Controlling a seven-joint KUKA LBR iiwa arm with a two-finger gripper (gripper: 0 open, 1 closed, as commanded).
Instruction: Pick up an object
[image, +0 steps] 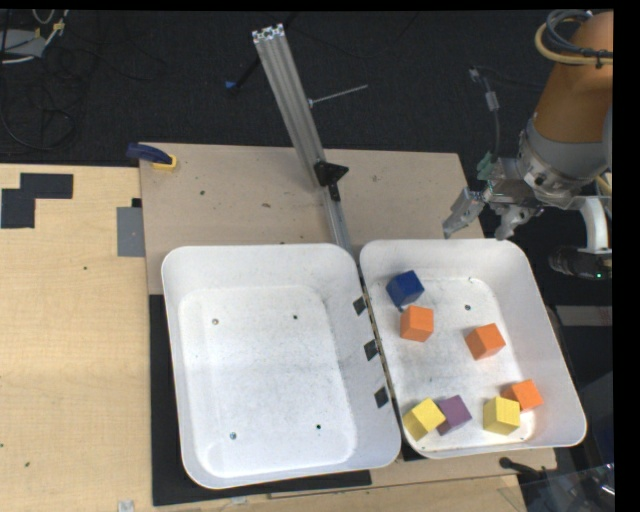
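Observation:
The right bin (545, 310) holds several small cubes. A blue cube (405, 288) lies near its back left, with an orange cube (417, 322) just in front of it. Another orange cube (485, 340) sits mid-right. Along the front are a yellow cube (425, 416), a purple cube (454, 411), a second yellow cube (501, 414) and a third orange cube (526, 394). My gripper (479, 220) hangs above the bin's back edge, well behind the cubes. It is open with nothing between its fingers.
The left bin (260, 370) lies beside the right one, joined by black clips (366, 350). A slanted aluminium bar (295, 110) rises from behind the bins. A blue and yellow clamp (152, 154) sits at the board's back left corner.

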